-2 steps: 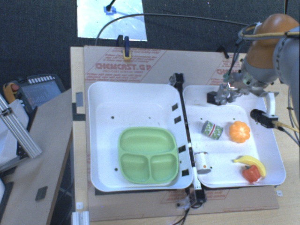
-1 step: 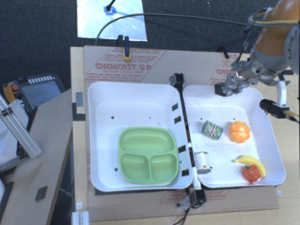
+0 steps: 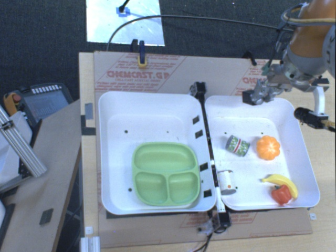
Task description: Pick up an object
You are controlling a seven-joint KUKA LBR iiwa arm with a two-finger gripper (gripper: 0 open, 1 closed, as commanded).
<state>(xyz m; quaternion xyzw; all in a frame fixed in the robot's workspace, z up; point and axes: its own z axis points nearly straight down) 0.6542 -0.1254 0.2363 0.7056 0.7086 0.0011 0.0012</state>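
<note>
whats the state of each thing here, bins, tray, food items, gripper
gripper: over the far rim of the right bin, nothing seen in it
right bin: holds the loose items
can: lying on its side
orange: sitting alone, right of the can
banana: lying flat, touching the red pepper
red pepper: at the near right corner
left bin: holds the green tray
green tray: flat, right way up

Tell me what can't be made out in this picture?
- Two-finger gripper at the right white bin's far rim: too small and blurred to tell its fingers' state.
- Small green-labelled can: label too small to read.
- Red fruit-like object: blurred, overlapping the yellow banana; kind unclear.
</note>
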